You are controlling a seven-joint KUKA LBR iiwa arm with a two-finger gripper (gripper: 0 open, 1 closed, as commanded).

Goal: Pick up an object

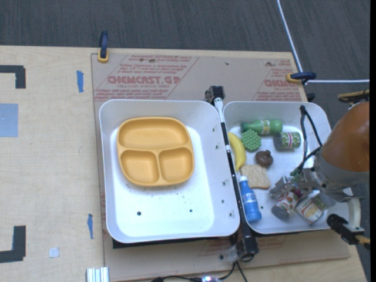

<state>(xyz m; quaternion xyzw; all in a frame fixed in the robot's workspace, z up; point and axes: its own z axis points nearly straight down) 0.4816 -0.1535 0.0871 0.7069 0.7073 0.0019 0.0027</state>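
The right bin (276, 106) holds several objects: a green bottle (262, 126), a green can (288, 140), a yellow banana (238, 150), a green textured disc (251, 140), a brown lump (264, 157), a slice of toast (256, 176) and a blue bottle (249, 200). My gripper (288, 188) is low in this bin's front right part, over a cluster of small packaged items (286, 205) and a pale packet (311, 210). The wrist and its cabling hide how the gripper meets them.
The left bin (164, 216) holds a yellow three-part plate (155, 150) in its back half. A black divider rail (226, 151) runs between the bins. The grey and orange arm (352, 143) covers the right bin's right wall.
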